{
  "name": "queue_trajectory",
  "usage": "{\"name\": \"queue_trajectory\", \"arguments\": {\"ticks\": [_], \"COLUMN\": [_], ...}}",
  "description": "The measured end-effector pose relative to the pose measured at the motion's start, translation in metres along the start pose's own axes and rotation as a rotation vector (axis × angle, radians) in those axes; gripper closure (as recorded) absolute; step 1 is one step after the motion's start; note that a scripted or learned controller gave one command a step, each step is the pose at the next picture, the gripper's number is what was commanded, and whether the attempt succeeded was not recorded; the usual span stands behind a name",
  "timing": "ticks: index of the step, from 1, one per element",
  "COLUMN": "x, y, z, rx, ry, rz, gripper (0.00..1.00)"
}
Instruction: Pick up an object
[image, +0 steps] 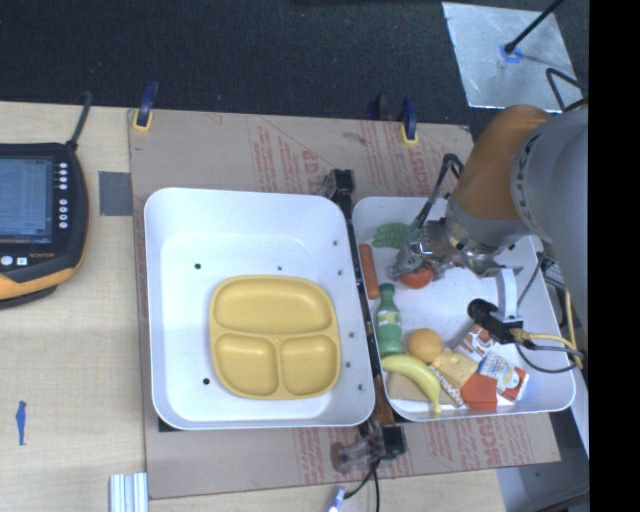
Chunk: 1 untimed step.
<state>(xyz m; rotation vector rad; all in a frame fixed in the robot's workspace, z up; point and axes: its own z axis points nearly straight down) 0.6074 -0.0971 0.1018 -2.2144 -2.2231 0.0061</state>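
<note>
My gripper (418, 262) reaches down into the back of the right bin (530, 400), right over a small red item (420, 278) beside a green leafy piece (391, 234). The wrist hides the fingertips. Further forward in that bin lie a green bottle (387, 319), an orange ball (425, 344), a yellow banana (417, 377), a cheese-like yellow wedge (455, 370), a red block (479, 391) and a red-and-white packet (502, 372). An orange-red sausage (369, 271) lies along the bin's left wall.
The left bin (170, 300) holds a yellow divided plate (274, 334). A black cable end (487, 312) with a yellow wire hangs over the right bin. A teach pendant (36, 220) sits at the far left. Clamps (342, 183) join the bins.
</note>
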Motion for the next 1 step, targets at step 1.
{"name": "queue_trajectory", "arguments": {"ticks": [1], "x": [0.0723], "y": [-0.0166], "z": [-0.0905], "rx": [-0.003], "ry": [0.002], "rz": [0.0], "gripper": [1.0]}}
